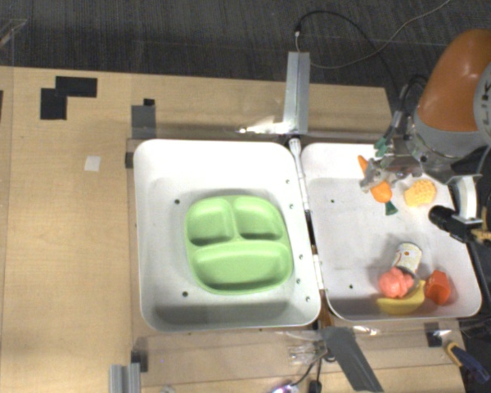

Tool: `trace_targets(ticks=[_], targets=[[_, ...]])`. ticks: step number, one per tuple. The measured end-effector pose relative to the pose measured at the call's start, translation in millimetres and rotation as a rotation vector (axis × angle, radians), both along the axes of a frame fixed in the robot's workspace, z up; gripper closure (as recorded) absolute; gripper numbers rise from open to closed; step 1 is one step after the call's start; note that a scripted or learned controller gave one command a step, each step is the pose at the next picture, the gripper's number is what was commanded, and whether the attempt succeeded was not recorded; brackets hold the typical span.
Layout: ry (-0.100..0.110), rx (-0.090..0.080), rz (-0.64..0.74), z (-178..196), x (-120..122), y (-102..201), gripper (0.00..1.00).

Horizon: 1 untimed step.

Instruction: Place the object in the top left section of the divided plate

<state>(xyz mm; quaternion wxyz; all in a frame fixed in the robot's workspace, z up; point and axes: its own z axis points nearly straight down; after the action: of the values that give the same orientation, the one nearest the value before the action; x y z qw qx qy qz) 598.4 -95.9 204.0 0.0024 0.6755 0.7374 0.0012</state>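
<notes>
One small orange carrot (380,191) below the gripper (390,170) — grasp state cannot be told; likely light, stiff, slippery — best pinched mid-body for the divided plate (237,244).

Green divided plate (237,244) in left bin (159,219), toys (405,285) — right bin (344,244)

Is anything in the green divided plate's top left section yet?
Empty. The divided plate in the left bin shows bare green in all sections; the toy food sits in the right bin.
</notes>
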Motion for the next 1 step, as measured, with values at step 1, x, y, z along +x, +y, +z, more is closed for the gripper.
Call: trace_targets(ticks=[1], targets=[[0.002,0.002,0.035,-19.5,-110.9,43.0,1.00]])
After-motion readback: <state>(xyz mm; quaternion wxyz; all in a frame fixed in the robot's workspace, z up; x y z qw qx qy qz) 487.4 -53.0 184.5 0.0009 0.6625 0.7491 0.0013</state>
